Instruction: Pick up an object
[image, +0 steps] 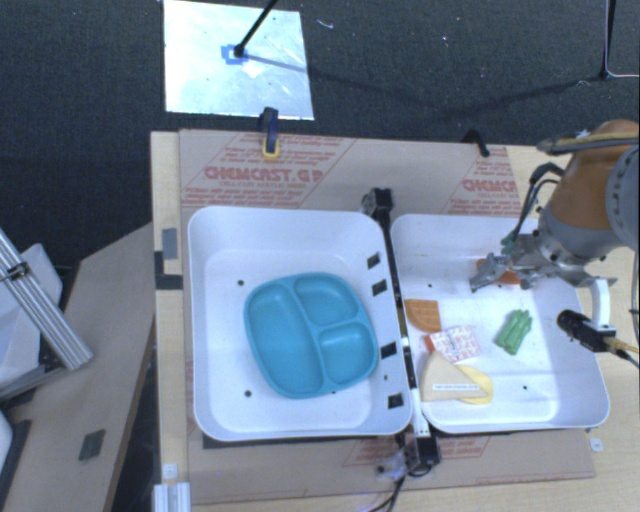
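Reaching in from the right edge of the camera view, the grey arm (592, 205) with its orange band hangs over the upper part of the right bin (575, 405), its pincer (497, 272) low over the white floor there. Whether the pincer is spread or pressed together cannot be told; the metal parts blur into each other, and nothing is seen between them.

Below the pincer and slightly right lies a small green object (515, 331), apart from it, with bare floor all around. Below and to the left, a red-and-white patterned packet (457, 344) sits touching a pale yellow wedge-like piece (455, 384) beneath it. Further left of those, an orange-brown piece (423, 315) rests close against the bin's left wall. These three crowd the lower-left corner, near the divider where the two bins meet.

The floor straight left of the pincer, up to the top-left corner of the right bin, is bare white, as is the lower-right stretch near the green object. The far wall sits just above the pincer.

Well to the left, beyond the divider, the left bin (215, 240) carries a blue compartment plate (312, 333) near its middle, with white margin on every side. Both bins rest on a cardboard sheet (330, 165) on the bench (110, 300).
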